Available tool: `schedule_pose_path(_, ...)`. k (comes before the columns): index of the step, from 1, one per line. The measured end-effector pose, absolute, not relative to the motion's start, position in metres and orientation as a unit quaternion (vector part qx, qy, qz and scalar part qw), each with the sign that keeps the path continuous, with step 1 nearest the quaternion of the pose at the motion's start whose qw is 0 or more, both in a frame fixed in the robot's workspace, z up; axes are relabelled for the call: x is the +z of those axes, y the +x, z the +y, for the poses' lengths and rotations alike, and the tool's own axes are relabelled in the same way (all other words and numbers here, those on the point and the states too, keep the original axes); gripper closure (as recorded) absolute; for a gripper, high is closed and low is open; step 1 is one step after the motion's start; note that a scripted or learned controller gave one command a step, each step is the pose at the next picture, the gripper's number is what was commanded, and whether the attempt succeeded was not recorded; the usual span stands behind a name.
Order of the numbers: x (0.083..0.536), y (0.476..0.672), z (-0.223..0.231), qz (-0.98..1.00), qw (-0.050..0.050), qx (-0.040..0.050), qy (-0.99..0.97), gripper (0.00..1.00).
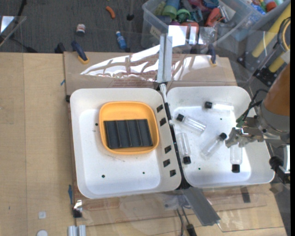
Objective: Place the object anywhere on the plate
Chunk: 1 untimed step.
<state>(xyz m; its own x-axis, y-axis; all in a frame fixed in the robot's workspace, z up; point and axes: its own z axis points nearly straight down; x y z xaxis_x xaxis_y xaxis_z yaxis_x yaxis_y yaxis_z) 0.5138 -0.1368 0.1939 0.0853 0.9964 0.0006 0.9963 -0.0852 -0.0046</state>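
Note:
An orange plate [107,113] lies in the left bin [87,152], with a dark ribbed block [128,133] on it. Several clear vials with black caps are scattered in the right bin [216,177]. One vial [190,123] lies near the divider, another vial [184,146] below it, and a third vial [213,144] lies tilted at the middle. My gripper [236,138] hangs over the right side of the right bin, just above an upright-lying vial [235,159] whose cap points to the front. I see no contact between the two.
A metal divider [164,64] with black clips runs between the bins. One more vial [216,106] lies at the back of the right bin. A clear tub of coloured toys [193,14] stands behind the bench. The arm's body fills the right edge.

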Motion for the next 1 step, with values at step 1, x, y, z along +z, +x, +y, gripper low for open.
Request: schedule_pose_path(1, 0.2431, 0.5345, -0.1252, -0.739, 0.000, 0.0009, -0.674, 1.00)
